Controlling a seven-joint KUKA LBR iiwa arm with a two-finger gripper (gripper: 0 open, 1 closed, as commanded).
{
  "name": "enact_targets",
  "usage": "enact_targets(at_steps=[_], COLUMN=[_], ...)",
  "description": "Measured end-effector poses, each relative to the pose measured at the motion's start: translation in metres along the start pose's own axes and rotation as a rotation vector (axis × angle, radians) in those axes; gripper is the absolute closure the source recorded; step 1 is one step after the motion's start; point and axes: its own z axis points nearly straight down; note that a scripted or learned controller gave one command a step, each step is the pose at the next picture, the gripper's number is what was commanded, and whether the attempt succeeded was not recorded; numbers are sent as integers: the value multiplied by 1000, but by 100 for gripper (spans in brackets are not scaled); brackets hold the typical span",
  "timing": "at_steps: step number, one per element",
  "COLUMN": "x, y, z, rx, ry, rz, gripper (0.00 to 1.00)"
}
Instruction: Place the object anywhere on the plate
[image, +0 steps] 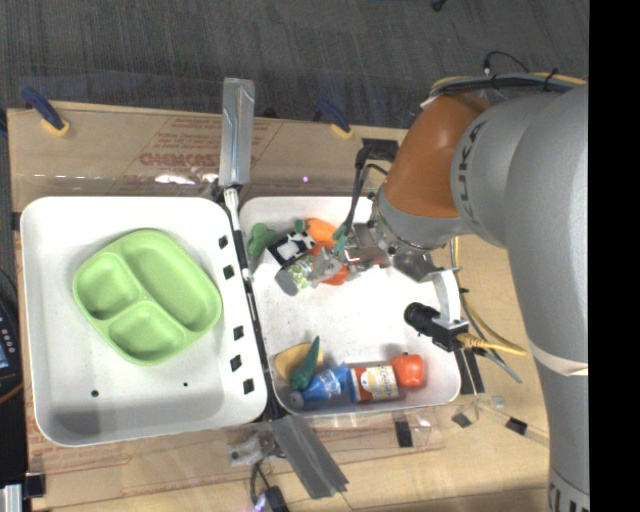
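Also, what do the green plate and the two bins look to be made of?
The green plate looks like moulded plastic with a matte finish: uniform pale green, soft rounded dividers, only faint sheen. The left bin and right bin look like smooth white plastic, perhaps coated metal: rounded corners, dull even surface.

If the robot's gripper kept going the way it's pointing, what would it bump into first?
The gripper points left and down into the right bin. It would probably meet the pile of small toys first, though depth is hard to judge.

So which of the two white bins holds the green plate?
The left bin: the green plate lies in it. The right bin holds the toys and the bottle.
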Motion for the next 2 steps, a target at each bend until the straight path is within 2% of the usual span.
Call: enact_targets(at_steps=[1, 2], x=[0, 78], y=[0, 42], z=[0, 9], rx=[0, -2], ry=[0, -1], rz=[0, 50], gripper=[0, 0])
